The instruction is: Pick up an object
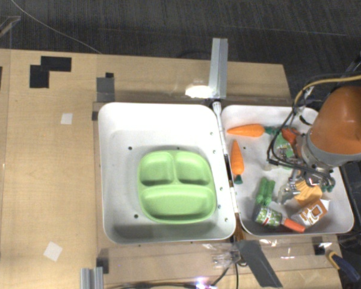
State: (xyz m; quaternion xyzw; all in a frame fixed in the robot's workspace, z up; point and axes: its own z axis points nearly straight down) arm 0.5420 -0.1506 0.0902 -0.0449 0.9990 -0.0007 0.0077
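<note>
- A grey arm [343,128] with an orange band reaches in over the right-hand bin [348,221], its claw [302,182] low among a jumble of small toy foods.
- Whether the claw is spread or closed cannot be told from this slanted overhead view; the wrist and cables hide the tips, and nothing can be confirmed as held.
- Just below the claw lies a tan, box-like piece [308,192], with a brown-and-white carton [314,211] just beyond it toward the bin's near wall; these look like the closest candidates for the pick.
- To the claw's left stand two green bottle shapes: one [265,189] near, the other [268,216] lower, with an orange-red tip [294,225] beside it.
- Farther left, against the divider, an upright carrot [236,159] rests; a second carrot [246,130] lies crosswise above and left of the claw.
- Well away to the left, the other bin [114,137] carries a green divided plate [177,185], apart from the action.
- Judgement: a clean pick here calls for centring on one item only, as the pieces under the claw crowd one another and a descent between two could push both aside.
- Judgement: a straight lift, clear of the bin's right wall, would show whether anything actually comes up from the surface [42,179].
</note>
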